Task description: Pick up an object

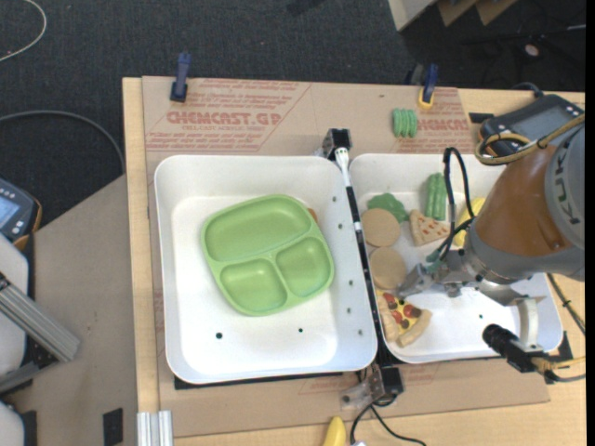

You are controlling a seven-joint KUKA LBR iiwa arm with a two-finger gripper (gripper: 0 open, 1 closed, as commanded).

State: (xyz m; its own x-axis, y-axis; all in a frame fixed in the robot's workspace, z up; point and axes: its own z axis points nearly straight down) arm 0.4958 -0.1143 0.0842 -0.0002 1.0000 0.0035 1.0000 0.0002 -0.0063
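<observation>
The arm (530,212) reaches in over the right bin (548,337), its orange band above the bin's right side. The gripper (418,282) sits low near the bin's left wall, pointing toward that wall. I cannot tell whether the claw is apart or together, and nothing can be seen clamped in it.

Right bin contents: a pizza slice (407,319) lies in the near left corner, just below the gripper. A tan disc (388,268) lies against the left wall, just beside the gripper. A second tan disc (379,227) lies farther back along that wall. A leafy green piece (390,204) touches the second disc's far edge. A cracker wedge (428,229) lies near the bin's middle. A green pickle (435,193) stands behind it, toward the far wall.

Left bin (177,277): a green tray (268,254) with three compartments lies at its centre.

Outside the bins, a small green piece (404,123) rests on the board (232,114) near its far edge.
</observation>
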